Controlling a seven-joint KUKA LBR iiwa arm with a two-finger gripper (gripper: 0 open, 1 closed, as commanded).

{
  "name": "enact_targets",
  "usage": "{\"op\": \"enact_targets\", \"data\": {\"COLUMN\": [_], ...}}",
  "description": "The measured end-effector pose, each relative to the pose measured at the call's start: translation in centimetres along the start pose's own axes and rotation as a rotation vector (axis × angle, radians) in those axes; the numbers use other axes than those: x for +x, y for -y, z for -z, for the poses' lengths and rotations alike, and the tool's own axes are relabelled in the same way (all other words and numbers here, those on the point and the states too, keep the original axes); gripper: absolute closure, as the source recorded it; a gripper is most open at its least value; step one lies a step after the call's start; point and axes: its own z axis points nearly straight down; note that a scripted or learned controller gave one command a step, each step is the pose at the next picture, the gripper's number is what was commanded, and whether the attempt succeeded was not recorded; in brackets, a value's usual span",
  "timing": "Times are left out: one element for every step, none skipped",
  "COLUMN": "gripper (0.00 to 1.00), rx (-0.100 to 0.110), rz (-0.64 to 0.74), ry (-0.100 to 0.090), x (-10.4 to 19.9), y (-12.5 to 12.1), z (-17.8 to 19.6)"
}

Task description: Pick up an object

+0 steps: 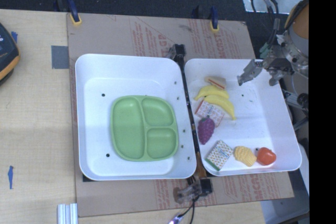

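Note:
The right bin (273, 128) holds several toy foods. A yellow banana (217, 98) lies near its left wall, with a small sandwich piece (216, 82) just behind it and a red-and-white packet (209, 111) just in front. Purple grapes (206, 129) sit below the packet. Along the front wall lie a small green-and-white box (219, 155), a yellow corn piece (244, 155) and a red tomato (266, 156). My gripper (259, 79) hovers over the bin's back right part, open, with nothing between its fingers, to the right of the banana.
The left bin (89, 113) holds a green divided plate (144, 127). Black clips (179, 52) join the bins at the back and front. A dark device (6, 52) rests at the bench's left edge. Bare bin floor shows around (257, 118).

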Motion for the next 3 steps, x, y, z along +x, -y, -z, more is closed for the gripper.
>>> {"op": "enact_targets", "data": {"gripper": [0.0,0.0,0.0], "rx": [0.002,0.002,0.001], "rz": [0.0,0.0,-0.001], "ry": [0.001,0.001,0.0], "x": [-0.1,0.3,2.0], "y": [-2.5,-3.2,-8.6], "z": [-8.3,-19.2,-19.1]}}
